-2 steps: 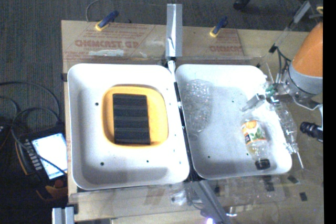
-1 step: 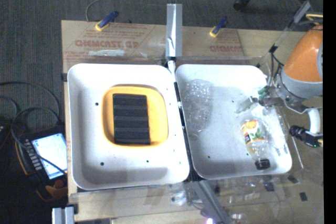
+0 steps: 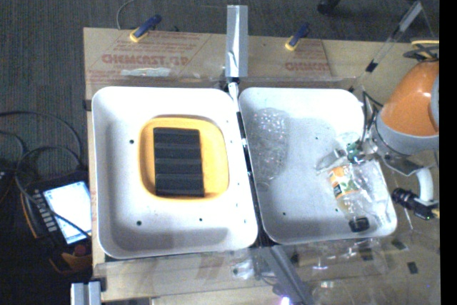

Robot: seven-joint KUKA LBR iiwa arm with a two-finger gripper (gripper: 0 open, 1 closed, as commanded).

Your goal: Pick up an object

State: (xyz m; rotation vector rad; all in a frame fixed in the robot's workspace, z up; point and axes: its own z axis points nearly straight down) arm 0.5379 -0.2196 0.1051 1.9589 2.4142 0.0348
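The claw (image 3: pixel 357 148) is seen low over the right bin (image 3: pixel 300 218), at that bin's right side, reached in below the orange band (image 3: pixel 414 105) of the arm; whether it is spread or pressed together cannot be told. Just below the claw, seemingly touching it, a clear plastic bottle (image 3: pixel 351 186) with an orange label is lying in the bin, its dark cap toward the near rim. A crumpled clear wrapper (image 3: pixel 268 143) is found to the claw's left in the same bin. Farther left, in the left bin (image 3: pixel 118 225), a yellow tray (image 3: pixel 218 157) holding a black ridged block (image 3: pixel 178 162) is set on the worktop's (image 3: pixel 143 57) far side from the claw.
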